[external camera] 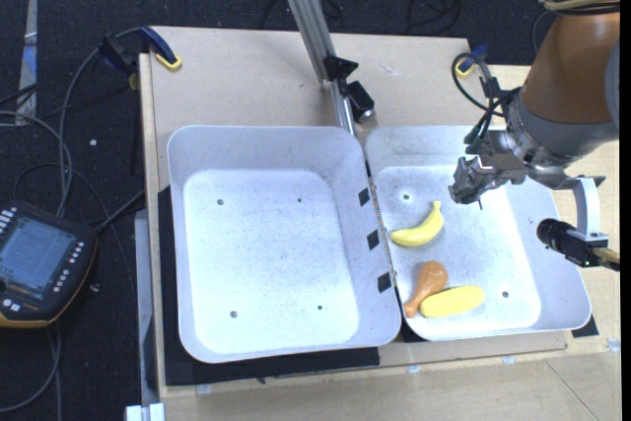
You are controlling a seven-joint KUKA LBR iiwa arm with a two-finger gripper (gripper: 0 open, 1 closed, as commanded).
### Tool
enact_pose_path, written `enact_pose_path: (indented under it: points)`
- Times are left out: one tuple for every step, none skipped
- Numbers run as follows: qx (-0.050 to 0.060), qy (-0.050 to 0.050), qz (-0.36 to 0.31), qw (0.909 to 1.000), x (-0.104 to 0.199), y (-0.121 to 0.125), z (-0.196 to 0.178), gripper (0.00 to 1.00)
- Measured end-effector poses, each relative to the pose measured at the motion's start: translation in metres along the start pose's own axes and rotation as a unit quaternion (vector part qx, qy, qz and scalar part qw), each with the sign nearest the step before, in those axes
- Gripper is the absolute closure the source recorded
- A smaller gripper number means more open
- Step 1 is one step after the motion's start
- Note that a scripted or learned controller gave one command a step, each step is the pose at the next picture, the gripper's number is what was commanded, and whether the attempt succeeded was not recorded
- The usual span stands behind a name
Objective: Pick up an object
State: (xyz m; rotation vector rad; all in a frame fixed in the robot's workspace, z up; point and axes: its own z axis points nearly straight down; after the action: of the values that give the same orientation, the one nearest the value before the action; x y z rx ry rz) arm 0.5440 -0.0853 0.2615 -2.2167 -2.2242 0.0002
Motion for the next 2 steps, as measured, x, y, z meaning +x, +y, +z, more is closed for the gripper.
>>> enact_pose_path:
  points:
    - [-0.001, 0.000, -0.001, 1.0000, 0.056, -0.009, -0.004, 1.00]
    - [0.000, 0.000, -0.001, 1.0000, 0.116, -0.018, -0.001, 1.00]
